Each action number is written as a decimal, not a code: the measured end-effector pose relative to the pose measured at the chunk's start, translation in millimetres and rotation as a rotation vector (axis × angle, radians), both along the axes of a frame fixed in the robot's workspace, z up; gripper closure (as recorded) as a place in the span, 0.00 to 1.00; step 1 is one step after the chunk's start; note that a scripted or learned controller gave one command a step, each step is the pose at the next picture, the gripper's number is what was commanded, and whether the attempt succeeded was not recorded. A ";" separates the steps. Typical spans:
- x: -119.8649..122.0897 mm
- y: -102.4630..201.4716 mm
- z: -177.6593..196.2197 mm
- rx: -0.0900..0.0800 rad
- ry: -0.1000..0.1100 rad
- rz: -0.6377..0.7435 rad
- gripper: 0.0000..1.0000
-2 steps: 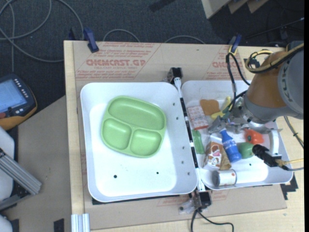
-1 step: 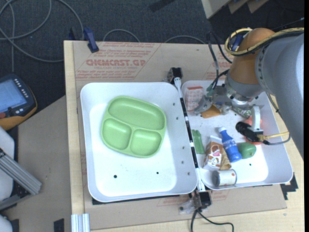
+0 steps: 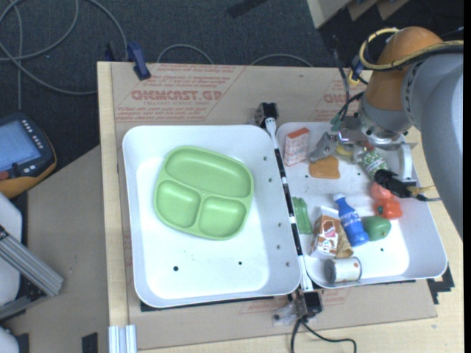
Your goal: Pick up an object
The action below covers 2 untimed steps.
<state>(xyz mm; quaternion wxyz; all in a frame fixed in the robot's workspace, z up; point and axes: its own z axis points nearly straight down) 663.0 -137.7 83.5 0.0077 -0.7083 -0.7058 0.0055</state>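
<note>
orange-banded arm hangs its gripper over the right bin, beside an orange piece; finger state, cannot tell. descend centred, avoiding the small carton.

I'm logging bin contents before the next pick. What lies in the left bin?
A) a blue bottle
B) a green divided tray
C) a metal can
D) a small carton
B: the green divided tray lies alone in the left bin; the other items sit in the right bin.

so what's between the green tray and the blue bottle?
Camera view: bare white floor of the left bin, the two bins' meeting rims, then a snack packet touching the blue bottle. Green tray.
</note>
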 end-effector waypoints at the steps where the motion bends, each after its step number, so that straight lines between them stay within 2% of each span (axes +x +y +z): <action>1: -3.7 35.5 0.2 -0.004 -0.007 0.002 0.00; 2: -3.8 35.4 10.2 -0.005 -0.005 0.002 1.00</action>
